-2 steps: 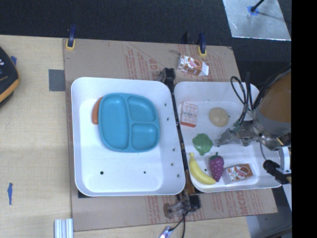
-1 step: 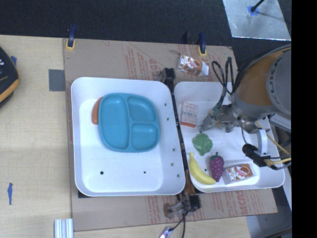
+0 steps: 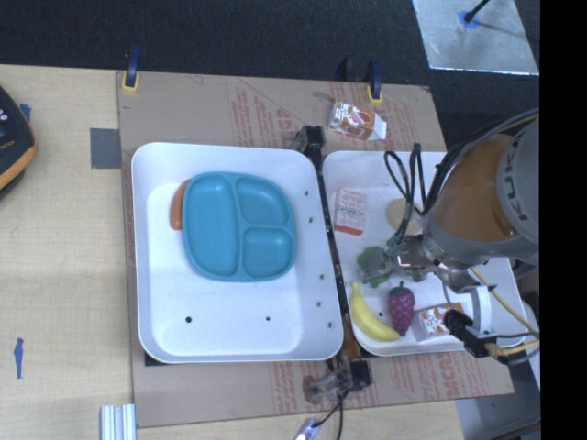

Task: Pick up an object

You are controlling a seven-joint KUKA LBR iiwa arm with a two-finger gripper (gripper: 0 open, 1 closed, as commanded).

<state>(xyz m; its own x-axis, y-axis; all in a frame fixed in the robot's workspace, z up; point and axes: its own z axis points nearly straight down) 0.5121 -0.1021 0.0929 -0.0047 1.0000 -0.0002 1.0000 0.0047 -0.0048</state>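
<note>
Two shallow white bins are seen side by side on the bench. The left bin (image 3: 156,328) holds a blue divided plate (image 3: 240,225), with an orange thing tucked under the plate's left edge (image 3: 175,207). The right bin (image 3: 367,168) is largely covered by the grey arm (image 3: 486,200), which reaches in from the right with black cables looped over it.

The gripper (image 3: 404,262) is seen low over the middle of the right bin; whether its fingers are spread or closed cannot be told, since the wrist hides them, and nothing can be made out between them.

Several candidates for picking lie close by. A yellow banana (image 3: 370,317) lies at the near left of the right bin, its long axis running from far-left to near-right. A purple grape bunch (image 3: 402,308) lies just beside it on the right, directly on the near side of the gripper, and is judged the nearest object. A green leafy item (image 3: 371,262) lies just left of the gripper. A small printed packet (image 3: 348,211) lies farther off, toward the far left of the bin, and another small carton (image 3: 435,322) lies to the near right.

A short shift toward the near side would seem to be called for if the grapes are the target.
</note>
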